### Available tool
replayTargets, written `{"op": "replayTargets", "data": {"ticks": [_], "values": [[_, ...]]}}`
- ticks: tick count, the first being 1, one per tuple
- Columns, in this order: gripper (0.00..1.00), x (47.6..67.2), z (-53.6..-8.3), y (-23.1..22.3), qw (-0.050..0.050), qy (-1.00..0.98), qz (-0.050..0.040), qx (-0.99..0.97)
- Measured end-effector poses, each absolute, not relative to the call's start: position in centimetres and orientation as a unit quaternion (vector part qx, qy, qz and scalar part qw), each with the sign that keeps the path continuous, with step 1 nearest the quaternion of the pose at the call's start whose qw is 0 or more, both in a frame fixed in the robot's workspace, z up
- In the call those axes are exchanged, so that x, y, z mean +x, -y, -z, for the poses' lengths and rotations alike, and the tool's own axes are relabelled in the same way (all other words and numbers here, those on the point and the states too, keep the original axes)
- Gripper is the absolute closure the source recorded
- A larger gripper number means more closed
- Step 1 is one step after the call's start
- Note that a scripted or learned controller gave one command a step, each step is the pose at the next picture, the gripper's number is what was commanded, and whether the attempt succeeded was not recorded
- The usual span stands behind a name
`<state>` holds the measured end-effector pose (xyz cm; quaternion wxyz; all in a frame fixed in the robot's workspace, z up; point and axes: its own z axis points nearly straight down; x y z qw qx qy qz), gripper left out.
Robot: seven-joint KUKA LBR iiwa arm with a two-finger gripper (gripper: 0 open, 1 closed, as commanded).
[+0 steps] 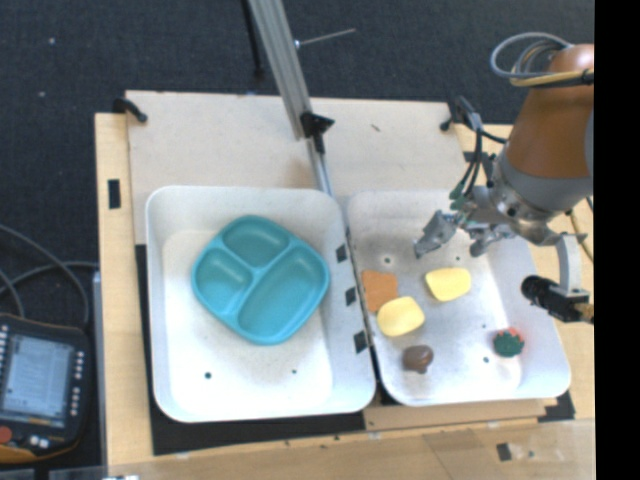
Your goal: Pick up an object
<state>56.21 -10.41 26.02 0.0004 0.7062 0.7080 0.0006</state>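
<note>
Nearest the camera, at the bottom of my right bin, sits a small brown lump, with a green and red piece off at its 3 o'clock. Just at 11 o'clock from the brown lump lies a yellow block, touching an orange square at its 10 o'clock. A second yellow block lies at 2 o'clock from the first. My jaws hang over the right bin, just at 12 o'clock from that second yellow block, spread apart with nothing between them. The left bin holds a teal divided tray. Both bins rest on the desk, and a metal rail slants up toward 12 o'clock.
</note>
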Motion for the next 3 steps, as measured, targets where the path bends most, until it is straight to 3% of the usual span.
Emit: {"op": "replayTargets", "data": {"ticks": [1, 3], "values": [[0.0, 56.2, -26.0, 10.4, 0.001, -0.708, -0.0008, 0.707], [0.0, 54.8, -15.6, 9.7, -0.001, -0.707, 0.0018, 0.707]]}}
